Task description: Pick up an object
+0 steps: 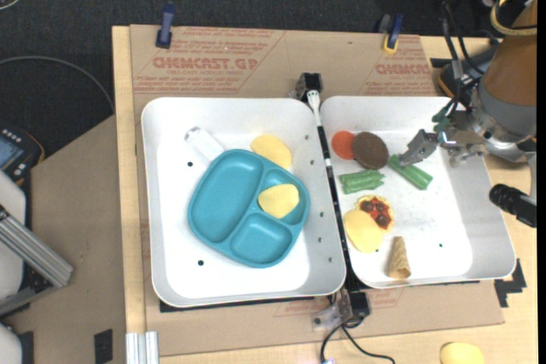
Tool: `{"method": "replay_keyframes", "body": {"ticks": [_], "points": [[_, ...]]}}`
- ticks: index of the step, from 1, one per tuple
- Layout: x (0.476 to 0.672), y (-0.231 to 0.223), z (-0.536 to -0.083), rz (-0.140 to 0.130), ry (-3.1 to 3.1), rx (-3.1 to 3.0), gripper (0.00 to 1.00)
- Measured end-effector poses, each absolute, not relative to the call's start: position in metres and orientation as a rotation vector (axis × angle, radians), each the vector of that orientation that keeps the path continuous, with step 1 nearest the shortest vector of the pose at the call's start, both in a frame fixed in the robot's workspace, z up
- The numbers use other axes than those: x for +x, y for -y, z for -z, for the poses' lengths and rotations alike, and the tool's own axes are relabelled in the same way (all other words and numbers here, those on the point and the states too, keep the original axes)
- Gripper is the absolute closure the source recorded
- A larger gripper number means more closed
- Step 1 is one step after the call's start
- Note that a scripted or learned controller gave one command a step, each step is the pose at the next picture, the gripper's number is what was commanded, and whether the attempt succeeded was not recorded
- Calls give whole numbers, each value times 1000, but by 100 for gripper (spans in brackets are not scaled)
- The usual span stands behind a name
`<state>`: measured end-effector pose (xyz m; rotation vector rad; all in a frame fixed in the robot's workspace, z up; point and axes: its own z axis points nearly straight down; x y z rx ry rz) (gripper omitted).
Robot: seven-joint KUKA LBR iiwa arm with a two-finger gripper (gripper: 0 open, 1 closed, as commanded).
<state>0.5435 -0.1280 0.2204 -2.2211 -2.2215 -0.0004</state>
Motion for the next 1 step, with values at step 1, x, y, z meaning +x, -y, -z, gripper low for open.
{"method": "replay_keyframes", "body": {"ticks": [1], "points": [[499, 113, -81, -1, 2214, -2219, 0]]}}
